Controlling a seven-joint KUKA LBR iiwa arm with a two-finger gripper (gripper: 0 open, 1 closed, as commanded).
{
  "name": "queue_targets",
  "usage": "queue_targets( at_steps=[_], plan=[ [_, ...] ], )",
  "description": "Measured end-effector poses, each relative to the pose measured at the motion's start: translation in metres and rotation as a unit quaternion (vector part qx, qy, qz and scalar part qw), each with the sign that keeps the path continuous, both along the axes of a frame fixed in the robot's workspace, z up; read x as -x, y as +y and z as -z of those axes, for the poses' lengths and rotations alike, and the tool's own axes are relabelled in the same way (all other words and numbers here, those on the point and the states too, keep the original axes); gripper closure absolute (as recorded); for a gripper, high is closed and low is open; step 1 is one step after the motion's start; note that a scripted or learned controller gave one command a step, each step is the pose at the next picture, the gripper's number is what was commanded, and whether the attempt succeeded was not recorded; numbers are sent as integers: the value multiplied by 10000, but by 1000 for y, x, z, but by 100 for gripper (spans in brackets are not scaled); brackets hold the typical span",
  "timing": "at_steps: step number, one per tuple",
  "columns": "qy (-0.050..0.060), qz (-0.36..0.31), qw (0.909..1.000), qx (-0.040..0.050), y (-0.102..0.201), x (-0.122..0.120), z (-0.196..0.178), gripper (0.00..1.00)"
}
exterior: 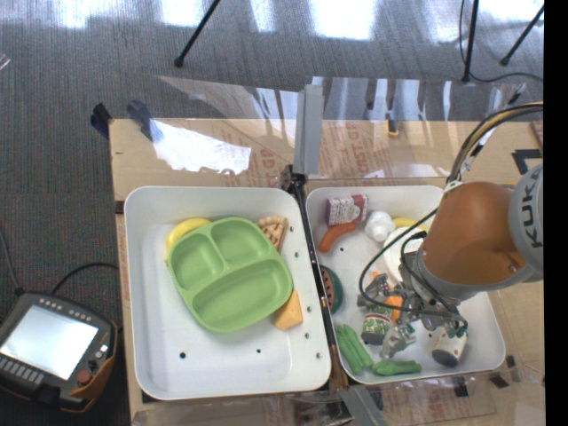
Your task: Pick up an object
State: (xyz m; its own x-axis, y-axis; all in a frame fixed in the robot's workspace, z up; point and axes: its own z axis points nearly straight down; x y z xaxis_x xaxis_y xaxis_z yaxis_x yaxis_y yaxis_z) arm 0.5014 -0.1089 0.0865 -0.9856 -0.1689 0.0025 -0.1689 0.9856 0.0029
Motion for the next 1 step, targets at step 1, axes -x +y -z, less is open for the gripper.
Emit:
queue_targets(
  at_steps=[1],
  plan=[
    [-8, 50, 10000, 0, 7, -3, 0, 0]
  ],
)
